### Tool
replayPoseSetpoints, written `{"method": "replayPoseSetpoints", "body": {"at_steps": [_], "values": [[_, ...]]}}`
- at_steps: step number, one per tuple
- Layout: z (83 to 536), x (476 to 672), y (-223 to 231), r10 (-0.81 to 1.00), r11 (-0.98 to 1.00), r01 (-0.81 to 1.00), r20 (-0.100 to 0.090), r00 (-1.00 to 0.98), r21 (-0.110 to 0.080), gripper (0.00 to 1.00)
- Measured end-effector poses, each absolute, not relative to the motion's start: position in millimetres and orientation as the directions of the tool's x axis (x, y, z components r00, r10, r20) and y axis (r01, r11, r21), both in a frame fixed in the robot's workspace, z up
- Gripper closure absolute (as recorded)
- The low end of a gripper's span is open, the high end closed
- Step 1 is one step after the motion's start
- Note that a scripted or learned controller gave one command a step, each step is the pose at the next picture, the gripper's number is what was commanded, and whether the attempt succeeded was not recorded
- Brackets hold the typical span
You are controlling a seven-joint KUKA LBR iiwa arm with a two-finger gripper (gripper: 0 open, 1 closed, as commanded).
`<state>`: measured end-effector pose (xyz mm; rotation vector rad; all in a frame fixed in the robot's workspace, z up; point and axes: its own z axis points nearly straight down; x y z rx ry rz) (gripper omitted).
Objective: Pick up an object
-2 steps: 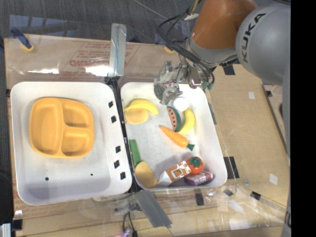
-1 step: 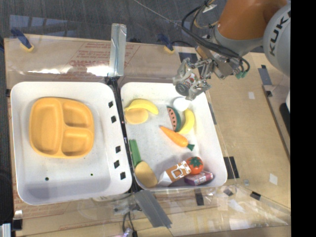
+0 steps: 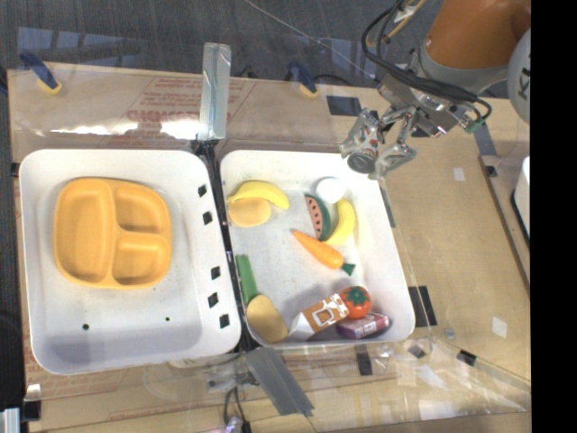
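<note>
Camera view: my fingers (image 3: 379,147) hover spread and bare over the right bin (image 3: 394,242) holding carrot (image 3: 317,248), bananas (image 3: 345,221), tomato (image 3: 356,301); left bin (image 3: 32,242) holds a yellow tray (image 3: 112,231).

Right bin (image 3: 270,282) centre open; carrot (image 3: 317,249), bananas crowd far side.

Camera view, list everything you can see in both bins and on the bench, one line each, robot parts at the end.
Left bin: one, white, left half of bench.
Divided plate: one, yellow-orange, in left bin.
Right bin: one, white, beside left bin.
Bananas: two, yellow, right bin, one far left, one far right.
Watermelon slice: one, red and green, beside right banana.
Carrot: one, orange, middle.
Tomato: one, red, near corner.
Purple box: one, near corner.
Gripper: one, metallic, above right bin's far right corner.
Arm: one, orange band, top right.
</note>
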<state>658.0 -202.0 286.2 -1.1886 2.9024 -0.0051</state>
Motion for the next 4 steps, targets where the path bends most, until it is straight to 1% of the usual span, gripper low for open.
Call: {"method": "replayPoseSetpoints", "body": {"at_steps": [1, 2, 3, 4], "values": [[275.4, 592.2, -141.9, -0.713, 0.701, -0.713, -0.004, -0.701, -0.003, 1.0], [241.7, 541.2, -90.7, -0.651, 0.759, -0.651, -0.002, -0.759, 0.001, 1.0], [225.0, 544.7, -77.5, -0.664, 0.748, -0.664, 0.0, -0.748, 0.002, 1.0], [280.3, 577.8, -109.1, -0.773, 0.635, -0.773, -0.002, -0.635, -0.004, 1.0]]}}
